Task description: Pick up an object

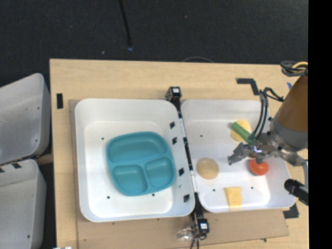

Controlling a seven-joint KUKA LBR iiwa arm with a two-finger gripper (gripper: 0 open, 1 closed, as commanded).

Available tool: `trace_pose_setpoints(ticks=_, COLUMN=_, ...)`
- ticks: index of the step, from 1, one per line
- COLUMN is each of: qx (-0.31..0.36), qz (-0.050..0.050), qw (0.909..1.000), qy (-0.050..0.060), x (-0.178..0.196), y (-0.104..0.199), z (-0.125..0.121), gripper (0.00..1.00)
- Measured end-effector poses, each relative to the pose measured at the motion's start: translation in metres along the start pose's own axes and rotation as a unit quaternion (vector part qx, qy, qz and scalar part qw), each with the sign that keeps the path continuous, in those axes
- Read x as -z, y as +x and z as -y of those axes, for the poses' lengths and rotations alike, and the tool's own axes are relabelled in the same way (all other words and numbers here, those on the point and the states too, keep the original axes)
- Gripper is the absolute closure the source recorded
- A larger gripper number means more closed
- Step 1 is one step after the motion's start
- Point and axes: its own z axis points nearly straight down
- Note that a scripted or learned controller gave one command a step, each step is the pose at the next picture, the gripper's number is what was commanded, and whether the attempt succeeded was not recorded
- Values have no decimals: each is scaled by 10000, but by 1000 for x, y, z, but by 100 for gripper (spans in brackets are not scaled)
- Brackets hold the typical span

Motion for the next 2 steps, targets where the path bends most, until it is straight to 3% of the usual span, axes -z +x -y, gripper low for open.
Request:
trace_pose_setpoints(ticks=1, qx=-6, qz=-1, qw=10000, qy=2, x=-42, y=-1, z=0, gripper=0)
trace_pose_setpoints(ticks=2, qx=-42, qz=-1, qw=10000, qy=-30, x=-29, y=-2, z=-2, gripper=100)
